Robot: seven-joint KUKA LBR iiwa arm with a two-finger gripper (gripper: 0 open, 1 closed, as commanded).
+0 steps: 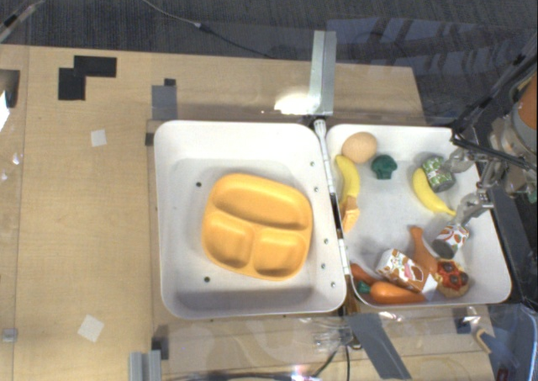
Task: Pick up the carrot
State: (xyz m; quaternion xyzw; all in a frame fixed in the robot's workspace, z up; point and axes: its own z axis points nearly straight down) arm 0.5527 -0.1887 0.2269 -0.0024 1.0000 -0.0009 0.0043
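Filling most of the left bin (172, 203) is a yellow divided tray (255, 224), while the right bin (496, 274) holds bananas, an egg and other small items. Against that bin's near wall lies the carrot (395, 293), smooth, orange and tapered, well apart from the gripper (475, 182), whose fingers stand apart around nothing.

A yellow tray (255, 225) sits in the left bin (172, 203); bananas (429, 191) lie in the right.
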